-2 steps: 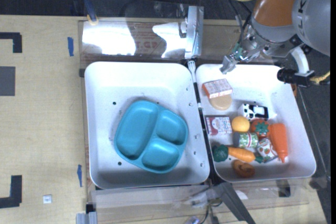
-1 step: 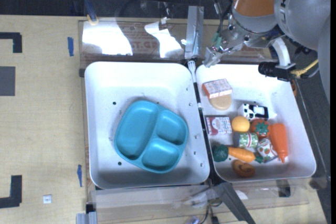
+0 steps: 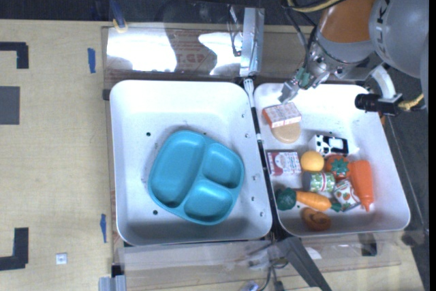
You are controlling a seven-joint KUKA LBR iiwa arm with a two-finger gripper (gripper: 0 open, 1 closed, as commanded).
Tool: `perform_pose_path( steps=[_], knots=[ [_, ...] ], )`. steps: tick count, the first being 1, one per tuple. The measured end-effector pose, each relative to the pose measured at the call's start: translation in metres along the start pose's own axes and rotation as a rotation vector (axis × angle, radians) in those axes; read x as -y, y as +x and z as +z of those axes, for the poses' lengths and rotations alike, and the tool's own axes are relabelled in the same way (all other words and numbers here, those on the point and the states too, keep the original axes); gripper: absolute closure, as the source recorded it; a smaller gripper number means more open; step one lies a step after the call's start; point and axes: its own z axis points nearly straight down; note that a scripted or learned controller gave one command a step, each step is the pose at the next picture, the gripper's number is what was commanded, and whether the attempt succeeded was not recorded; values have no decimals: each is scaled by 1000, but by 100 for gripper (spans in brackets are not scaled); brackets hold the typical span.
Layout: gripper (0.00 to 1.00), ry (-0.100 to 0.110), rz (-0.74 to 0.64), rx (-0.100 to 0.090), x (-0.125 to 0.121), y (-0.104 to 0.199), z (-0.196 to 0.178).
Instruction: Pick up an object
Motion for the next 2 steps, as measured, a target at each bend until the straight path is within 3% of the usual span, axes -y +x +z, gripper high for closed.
perform_pose_path(
  steps=[1,2],
  knots=[
    [100,-11,253,3,-45,66,-64],
    [100,-11,34,4,-90,134,-97]
  ],
)
